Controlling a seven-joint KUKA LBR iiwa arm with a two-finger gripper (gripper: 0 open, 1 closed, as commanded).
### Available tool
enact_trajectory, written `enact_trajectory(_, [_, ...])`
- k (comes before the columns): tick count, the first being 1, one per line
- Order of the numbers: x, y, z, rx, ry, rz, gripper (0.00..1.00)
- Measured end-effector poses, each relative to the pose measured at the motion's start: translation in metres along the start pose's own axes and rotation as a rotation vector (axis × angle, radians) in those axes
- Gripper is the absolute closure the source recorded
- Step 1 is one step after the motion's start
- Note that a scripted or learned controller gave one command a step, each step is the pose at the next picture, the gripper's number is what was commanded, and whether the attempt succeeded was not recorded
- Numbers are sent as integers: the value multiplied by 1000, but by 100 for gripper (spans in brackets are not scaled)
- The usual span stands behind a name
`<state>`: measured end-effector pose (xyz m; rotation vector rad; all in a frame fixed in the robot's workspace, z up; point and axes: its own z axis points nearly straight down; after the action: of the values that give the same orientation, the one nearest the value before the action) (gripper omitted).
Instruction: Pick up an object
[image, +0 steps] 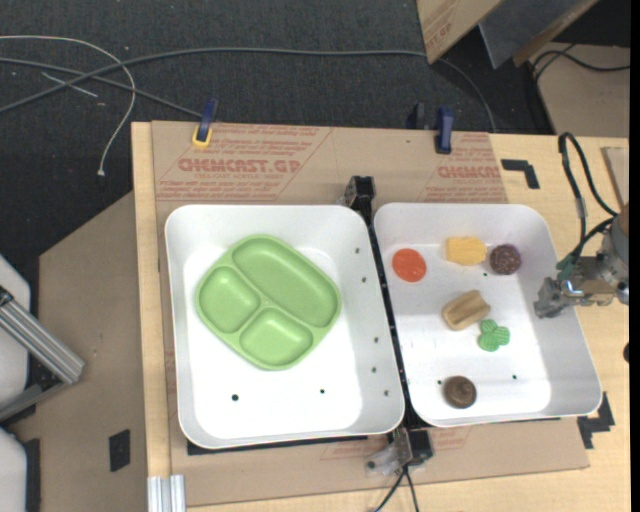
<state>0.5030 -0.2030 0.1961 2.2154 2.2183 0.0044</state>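
A robot gripper (553, 297) hovers at the right rim of the right bin (570, 360), its jaws too blurred to tell open from closed, apparently holding nothing; the nearest object, a green toy (492, 336), lies just inward and slightly below.

Gripper (552, 297) sits at the right bin's (570, 390) outer wall. Nearest it: green piece (492, 336) and tan block (465, 309). Farther away: maroon ball (505, 259), yellow piece (465, 250), orange disc (408, 265), brown disc (459, 391).
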Motion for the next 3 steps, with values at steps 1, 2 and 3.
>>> enact_trajectory(1, [56,0,4,8,6,-4,100])
enact_trajectory(2, [109,12,-10,3,5,-6,100])
enact_trajectory(3, [161,25,-16,5,5,-6,100])
